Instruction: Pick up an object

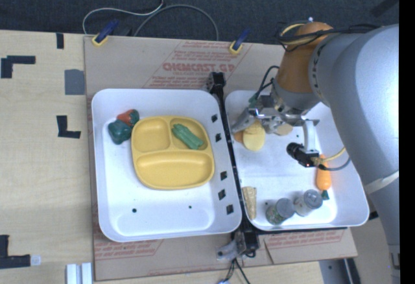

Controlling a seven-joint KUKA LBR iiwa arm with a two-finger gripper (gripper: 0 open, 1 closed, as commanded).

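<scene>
Just under claw (264,122), yellow object (253,139).

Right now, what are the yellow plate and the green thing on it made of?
The yellow plate looks like plastic: smooth, one solid colour, moulded into three sections. The green thing looks like a plastic toy vegetable, slightly shiny, though rubber is possible.

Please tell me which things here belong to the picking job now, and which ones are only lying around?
In play: gripper; yellow round object right beneath it, right bin.

Lying about: carrot, two grey cans, yellow divided plate, green vegetable in its compartment, teal toy, left bin.
</scene>
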